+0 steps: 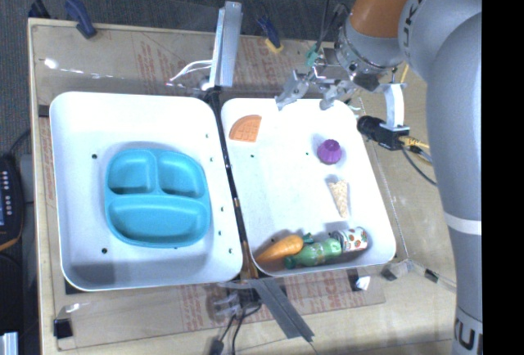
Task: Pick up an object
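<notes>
Approach is the step in hand, by my reading: the gripper [309,96] hangs above the far rim of the right bin [372,173], its two fingers [288,95] spread apart with nothing between them, so no object has been taken yet. Every candidate lies in that right bin. A purple knob-like toy [330,151] sits nearest the gripper, just in from the far rim and toward the bin's right wall; an orange waffle-like piece [246,128] lies in the far left corner, close against the divider that meets the left bin [74,181]; a small cone-shaped piece [340,197] rests near the bin's middle right; and along the near rim a toy carrot [279,248], a green bottle [319,251] and a small patterned can [354,240] lie crowded together, apparently touching one another. The left bin holds a blue compartment tray [157,196], well apart from the gripper. The next move likely calls for choosing one piece, centring the open fingers over it and descending. The purple toy looks the easiest pick: it stands alone on bare white floor with open room on all sides. The waffle piece hugs the corner walls, and the near-rim cluster leaves little room for the fingers between neighbours.
</notes>
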`<state>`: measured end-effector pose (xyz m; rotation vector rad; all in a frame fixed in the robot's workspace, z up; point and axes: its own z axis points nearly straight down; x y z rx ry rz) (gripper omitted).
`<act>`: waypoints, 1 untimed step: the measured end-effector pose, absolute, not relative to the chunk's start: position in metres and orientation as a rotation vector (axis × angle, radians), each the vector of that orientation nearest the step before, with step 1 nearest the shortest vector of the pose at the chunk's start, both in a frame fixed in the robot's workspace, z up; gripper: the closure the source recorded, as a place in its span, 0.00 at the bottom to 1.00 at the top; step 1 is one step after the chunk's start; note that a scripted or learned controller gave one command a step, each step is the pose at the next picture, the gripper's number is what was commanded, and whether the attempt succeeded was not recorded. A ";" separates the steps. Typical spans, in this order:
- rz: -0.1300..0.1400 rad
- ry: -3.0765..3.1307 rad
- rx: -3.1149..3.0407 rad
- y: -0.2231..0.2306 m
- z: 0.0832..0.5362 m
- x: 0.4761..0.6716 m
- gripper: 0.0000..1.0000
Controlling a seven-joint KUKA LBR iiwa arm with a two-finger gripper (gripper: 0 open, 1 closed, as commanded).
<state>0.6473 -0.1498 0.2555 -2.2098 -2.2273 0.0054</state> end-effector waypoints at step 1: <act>0.006 -2.226 -2.211 -0.204 0.116 0.636 0.00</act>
